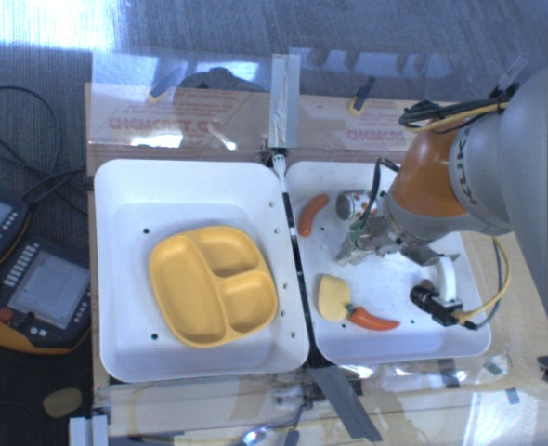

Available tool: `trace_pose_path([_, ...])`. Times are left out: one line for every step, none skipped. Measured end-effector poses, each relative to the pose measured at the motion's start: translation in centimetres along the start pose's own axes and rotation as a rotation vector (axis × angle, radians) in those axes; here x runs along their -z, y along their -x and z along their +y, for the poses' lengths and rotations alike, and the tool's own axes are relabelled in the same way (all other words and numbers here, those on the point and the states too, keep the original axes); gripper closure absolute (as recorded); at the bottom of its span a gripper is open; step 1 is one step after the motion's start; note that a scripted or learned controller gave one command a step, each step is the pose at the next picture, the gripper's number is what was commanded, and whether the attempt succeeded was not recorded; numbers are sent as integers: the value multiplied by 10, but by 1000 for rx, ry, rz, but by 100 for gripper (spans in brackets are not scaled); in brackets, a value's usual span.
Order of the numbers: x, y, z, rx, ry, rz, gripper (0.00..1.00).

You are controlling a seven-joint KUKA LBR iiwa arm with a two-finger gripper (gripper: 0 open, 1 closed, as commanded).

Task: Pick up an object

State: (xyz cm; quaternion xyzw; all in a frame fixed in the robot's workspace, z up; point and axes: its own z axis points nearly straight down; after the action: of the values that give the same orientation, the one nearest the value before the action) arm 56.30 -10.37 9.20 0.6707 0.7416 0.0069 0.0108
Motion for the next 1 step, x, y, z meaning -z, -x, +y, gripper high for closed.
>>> trace_pose_path([-2,-2,-2,1,-7,3,0])
